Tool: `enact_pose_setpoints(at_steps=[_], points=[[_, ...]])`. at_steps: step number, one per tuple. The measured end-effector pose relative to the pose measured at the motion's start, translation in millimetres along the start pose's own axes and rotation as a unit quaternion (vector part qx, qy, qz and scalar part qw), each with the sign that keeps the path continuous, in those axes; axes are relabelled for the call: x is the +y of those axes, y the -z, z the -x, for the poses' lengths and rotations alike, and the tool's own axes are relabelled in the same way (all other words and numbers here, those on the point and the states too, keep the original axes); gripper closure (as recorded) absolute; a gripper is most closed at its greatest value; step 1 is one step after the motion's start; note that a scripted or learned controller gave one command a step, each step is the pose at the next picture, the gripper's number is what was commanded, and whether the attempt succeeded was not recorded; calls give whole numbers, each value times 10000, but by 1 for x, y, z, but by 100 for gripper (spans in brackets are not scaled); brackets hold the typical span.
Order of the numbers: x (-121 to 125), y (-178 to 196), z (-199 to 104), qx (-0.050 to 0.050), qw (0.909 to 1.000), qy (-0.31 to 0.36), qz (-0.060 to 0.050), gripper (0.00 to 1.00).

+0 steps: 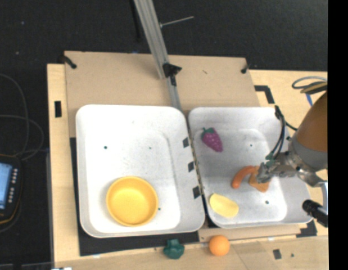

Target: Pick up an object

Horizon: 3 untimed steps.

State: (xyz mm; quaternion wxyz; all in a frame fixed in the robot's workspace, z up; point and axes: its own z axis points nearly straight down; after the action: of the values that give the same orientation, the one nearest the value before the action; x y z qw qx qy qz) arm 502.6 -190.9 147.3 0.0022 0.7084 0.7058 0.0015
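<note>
Gripper (262,176) of the grey arm (311,136), which enters from the right with its orange band above the wrist, lowered into the right-hand white bin (241,120). The gripper tip sits against the right end of an orange, curved, carrot-like object (241,176); whether that object lies between the fingers, and how wide they stand, cannot be told from this view, since the tool body covers the contact.

All positions below are given relative to the right-hand bin. The orange curved object lies on the bin floor, right of centre and toward the near wall. A purple, grape-like toy (212,140) with a small green top lies in the far-left part of the bin, close to its left wall and well apart from the gripper. A pale yellow, flattened piece (224,205) rests in the near-left corner, near the front wall.

Immediately left of the bin, touching it along a shared edge, stands the second white bin (129,128); a yellow bowl (132,200) sits upright in its near part. Outside the right-hand bin, just beyond its front wall on the tan bench (151,77), lie an orange ball (219,245) and, to its left, a small dark green object (174,249). Behind the bins, a grey metal rail (154,32) runs at a slant from the top of the view down to the gap between the two bins.
</note>
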Motion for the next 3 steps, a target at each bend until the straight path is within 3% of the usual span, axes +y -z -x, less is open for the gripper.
enact_pose_setpoints(at_steps=[1,2,3], points=[[1,48,11,-12,10000,-3,8,100],[2,71,12,-7,10000,31,-1,100],[21,84,-34,6,10000,56,-8,100]])
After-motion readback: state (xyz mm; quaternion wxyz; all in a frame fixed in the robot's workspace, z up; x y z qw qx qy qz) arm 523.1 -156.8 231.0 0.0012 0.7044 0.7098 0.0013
